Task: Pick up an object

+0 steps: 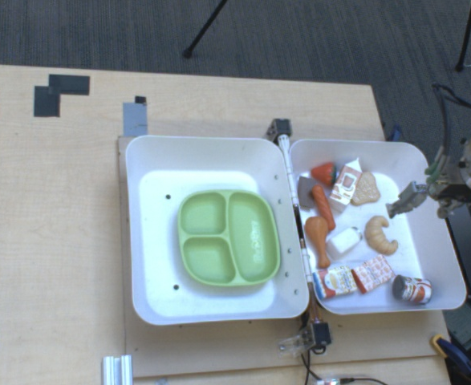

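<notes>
Gripper (408, 200) above right bin (448, 251), croissant (381, 235) & can (412, 289) nearby

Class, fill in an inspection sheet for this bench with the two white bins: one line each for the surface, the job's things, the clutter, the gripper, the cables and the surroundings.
Surface: pale wooden bench bearing two white bins side by side; dark tape patches at its far left.
Job's things: right bin holds a croissant, a carrot, a drumstick, a small carton, a can and flat packets.
Clutter: left bin holds a green divided plate.
Gripper: gripper hangs over the right bin's right side, nothing seen between its fingers; open or shut unclear.
Cables: wires at the bench's near edge and by the arm.
Surroundings: dark carpet, stand legs on it.
</notes>
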`<state>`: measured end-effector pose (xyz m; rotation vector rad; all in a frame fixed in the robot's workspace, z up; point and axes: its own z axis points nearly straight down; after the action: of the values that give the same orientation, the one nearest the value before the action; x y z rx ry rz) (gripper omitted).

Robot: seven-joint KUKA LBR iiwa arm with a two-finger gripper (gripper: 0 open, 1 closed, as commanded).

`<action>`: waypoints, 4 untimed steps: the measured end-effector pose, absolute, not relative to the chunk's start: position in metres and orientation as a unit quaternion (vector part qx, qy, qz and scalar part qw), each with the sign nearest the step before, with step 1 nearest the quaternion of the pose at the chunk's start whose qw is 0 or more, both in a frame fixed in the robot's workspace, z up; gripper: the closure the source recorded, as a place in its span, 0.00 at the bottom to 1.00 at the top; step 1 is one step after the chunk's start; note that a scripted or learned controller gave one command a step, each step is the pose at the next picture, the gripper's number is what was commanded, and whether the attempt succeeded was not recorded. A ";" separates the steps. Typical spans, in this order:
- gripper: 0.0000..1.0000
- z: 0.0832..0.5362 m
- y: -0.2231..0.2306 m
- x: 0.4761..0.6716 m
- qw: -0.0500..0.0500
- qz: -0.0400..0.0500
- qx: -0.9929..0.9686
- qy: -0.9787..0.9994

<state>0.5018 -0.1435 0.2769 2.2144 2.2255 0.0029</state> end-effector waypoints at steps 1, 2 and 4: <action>0.00 0.142 -0.190 0.509 -0.001 0.000 0.707 0.708; 0.00 0.086 -0.203 0.564 0.001 0.003 0.704 0.710; 0.00 0.087 -0.203 0.524 0.002 0.004 0.705 0.709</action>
<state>0.5238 -0.2034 0.0869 2.2121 2.2247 0.0122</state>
